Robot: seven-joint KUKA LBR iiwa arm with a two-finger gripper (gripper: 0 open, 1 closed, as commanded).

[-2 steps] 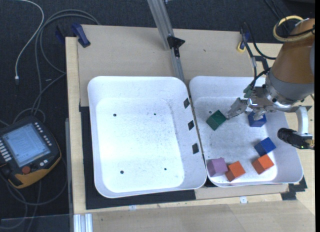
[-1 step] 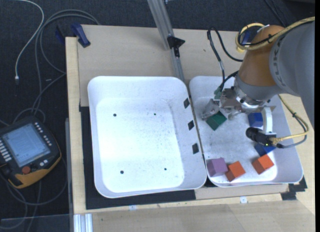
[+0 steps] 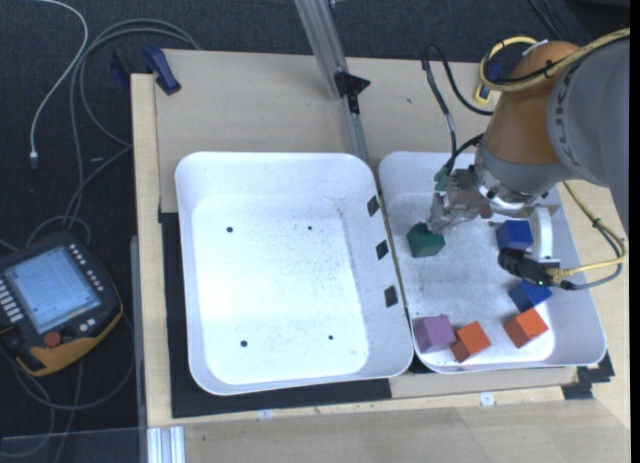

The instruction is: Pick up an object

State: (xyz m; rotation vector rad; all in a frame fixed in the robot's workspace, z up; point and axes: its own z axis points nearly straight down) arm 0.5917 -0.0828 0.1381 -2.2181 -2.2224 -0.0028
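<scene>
Reaching from the right into the right-hand shallow white bin (image 3: pixel 590 336): grey arm (image 3: pixel 590 101) with orange band, two-finger gripper (image 3: pixel 440 219) low over the bin floor. Pincer state: cannot tell. Small dark green block (image 3: pixel 427 242) just below the gripper tip, touching or nearly so, not visibly held. Along the near edge: purple cube (image 3: pixel 434 332), two orange cubes (image 3: pixel 471 340) (image 3: pixel 526 326). Blue blocks (image 3: pixel 514 234) (image 3: pixel 530 294) toward the right side. Left-hand shallow white bin (image 3: pixel 200 191) alongside. Teach pendant (image 3: pixel 50 301) on the floor, far left.
</scene>
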